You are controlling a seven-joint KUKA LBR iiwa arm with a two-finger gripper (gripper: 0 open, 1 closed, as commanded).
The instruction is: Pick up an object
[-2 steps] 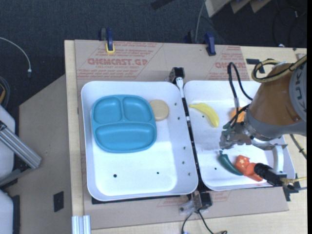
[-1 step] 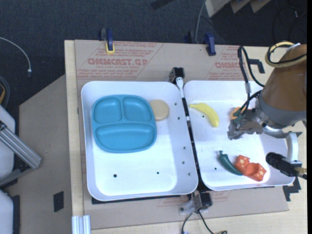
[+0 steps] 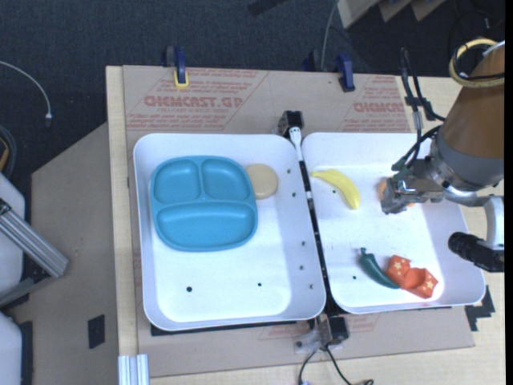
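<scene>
Hand (image 3: 394,199) hovers low over the right bin (image 3: 449,247), just right of the banana (image 3: 340,188); whether it is open or closed cannot be told. Red-orange pepper (image 3: 409,274) lies near the front; blue divided plate (image 3: 205,203) and tan disc (image 3: 262,181) sit in the left bin (image 3: 224,295).

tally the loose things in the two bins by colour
Blue: 1, a divided plate
Tan: 1, a round cookie
Yellow: 1, a banana
Green: 1, a pepper
Red-orange: 1, a toy
Total: 5
</scene>
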